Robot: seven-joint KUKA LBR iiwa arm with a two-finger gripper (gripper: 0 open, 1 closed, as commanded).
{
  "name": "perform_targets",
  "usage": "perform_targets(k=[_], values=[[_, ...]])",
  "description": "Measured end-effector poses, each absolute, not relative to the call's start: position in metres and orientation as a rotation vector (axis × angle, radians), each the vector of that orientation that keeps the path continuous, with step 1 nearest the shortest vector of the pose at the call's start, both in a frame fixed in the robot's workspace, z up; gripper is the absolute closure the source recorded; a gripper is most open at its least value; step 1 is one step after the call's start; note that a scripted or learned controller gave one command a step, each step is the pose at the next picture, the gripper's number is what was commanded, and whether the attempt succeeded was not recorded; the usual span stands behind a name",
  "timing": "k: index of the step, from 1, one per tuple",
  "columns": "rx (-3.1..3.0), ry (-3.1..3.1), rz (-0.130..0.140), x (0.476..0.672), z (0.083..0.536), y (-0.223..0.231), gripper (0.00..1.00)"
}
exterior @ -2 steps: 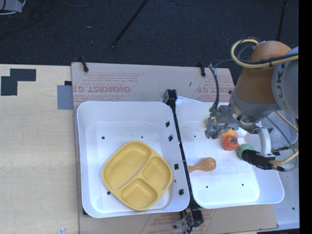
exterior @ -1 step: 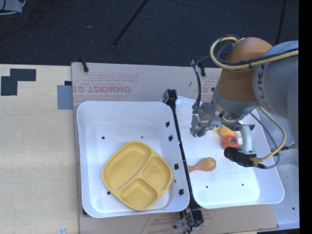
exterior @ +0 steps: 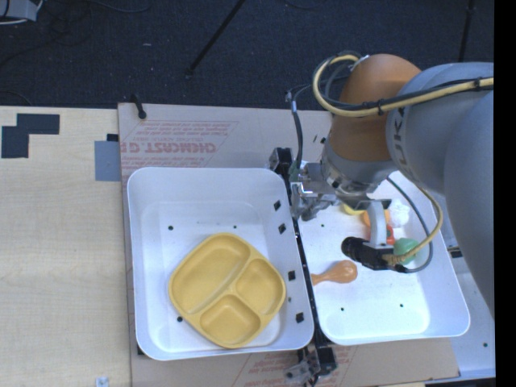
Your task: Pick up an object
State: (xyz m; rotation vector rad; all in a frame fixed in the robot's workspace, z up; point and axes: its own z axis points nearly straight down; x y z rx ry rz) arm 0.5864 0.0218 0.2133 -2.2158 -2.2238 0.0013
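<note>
I reach in from the right over the far left part of the right bin (exterior: 451,317), my grey arm (exterior: 451,127) and its orange band (exterior: 371,107) hanging above that bin's far half. My fingers (exterior: 313,202) are low at the divide between the two bins, close to the far left corner of the right one. From this angle I cannot tell whether they are wide or narrow, and I see nothing between them.

The things I could pick lie in the right bin. Nearest to me is an orange spoon-shaped piece (exterior: 334,274), flat on the bin floor, its round end to the right and its thin handle pointing left toward the divide. It lies on the near side of my wrist and apart from it. Farther right, a small cluster sits partly under my arm: a yellow piece (exterior: 352,209), an orange stick (exterior: 377,226), a white piece (exterior: 400,214) and a green piece (exterior: 406,249), all close together.

The left bin (exterior: 135,216) holds a yellow divided plate (exterior: 227,289) with three compartments, lying flat in its near half.

Both bins stand on a cardboard sheet (exterior: 185,139) with red print, on the pale tabletop (exterior: 56,256).
</note>
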Motion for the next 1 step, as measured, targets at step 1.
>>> perform_targets(k=[1], values=[[-2.216,-2.223,0.003,0.5869,0.2142,0.0827,1.0]])
